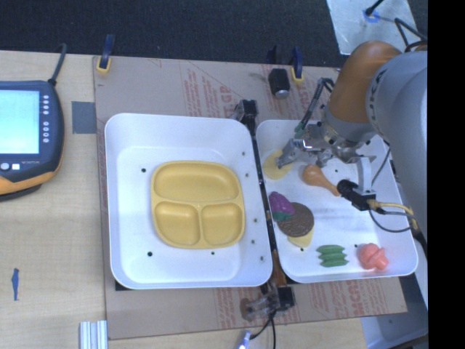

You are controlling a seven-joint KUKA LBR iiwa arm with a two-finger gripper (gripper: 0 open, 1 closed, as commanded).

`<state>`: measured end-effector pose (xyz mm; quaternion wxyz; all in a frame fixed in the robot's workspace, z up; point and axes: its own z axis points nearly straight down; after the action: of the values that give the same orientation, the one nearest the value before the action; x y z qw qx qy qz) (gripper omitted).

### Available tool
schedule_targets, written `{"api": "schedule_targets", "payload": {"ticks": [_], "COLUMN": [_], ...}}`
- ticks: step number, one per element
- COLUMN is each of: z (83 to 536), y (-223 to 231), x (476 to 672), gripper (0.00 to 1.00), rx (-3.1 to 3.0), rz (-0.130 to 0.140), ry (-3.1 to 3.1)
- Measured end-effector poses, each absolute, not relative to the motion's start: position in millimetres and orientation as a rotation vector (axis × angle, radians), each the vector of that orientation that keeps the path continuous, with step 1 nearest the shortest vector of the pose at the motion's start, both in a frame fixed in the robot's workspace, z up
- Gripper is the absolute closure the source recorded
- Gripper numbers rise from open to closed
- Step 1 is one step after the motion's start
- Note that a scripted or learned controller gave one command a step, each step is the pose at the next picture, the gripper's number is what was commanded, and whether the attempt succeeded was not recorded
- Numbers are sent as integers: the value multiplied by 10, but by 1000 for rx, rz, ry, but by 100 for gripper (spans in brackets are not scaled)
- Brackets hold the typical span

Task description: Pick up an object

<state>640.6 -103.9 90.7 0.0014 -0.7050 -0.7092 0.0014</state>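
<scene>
Red print on the cardboard sheet [218, 75] is too faint to read.

grey arm [403, 100] reaching in from right, orange band above wrist, bent steeply downward

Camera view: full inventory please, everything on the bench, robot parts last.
white bins: 2, white, side by side on the bench
divided tray: 1, yellow, three compartments, middle of the left bin
yellow piece: 1, pale yellow, right bin, top left corner
drumstick-shaped toy: 1, tan, right bin, below the gripper
purple toy: 1, purple, right bin, by its left wall
brown disc: 1, brown over a yellow piece, right bin, touching the purple toy
green toy: 1, green, right bin, near the front wall
pink toy: 1, salmon pink, right bin, front right corner
handheld pendant: 1, grey and orange, bench's left edge
gripper: 1, metal, over the right bin's back part
arm: 1, grey with orange band, from the right
</scene>
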Motion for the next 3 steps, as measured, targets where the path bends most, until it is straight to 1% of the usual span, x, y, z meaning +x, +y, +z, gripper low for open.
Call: {"api": "schedule_targets", "payload": {"ticks": [1, 2, 3], "z": [924, 917, 1022], "y": [-1331, -1478, -1480], "x": [6565, 6265, 6268], "gripper": [0, 0, 100], "rx": [-2218, -2216, -2213], "rz": [1, 5, 5], "ry": [-2223, -2224, -2224]}}
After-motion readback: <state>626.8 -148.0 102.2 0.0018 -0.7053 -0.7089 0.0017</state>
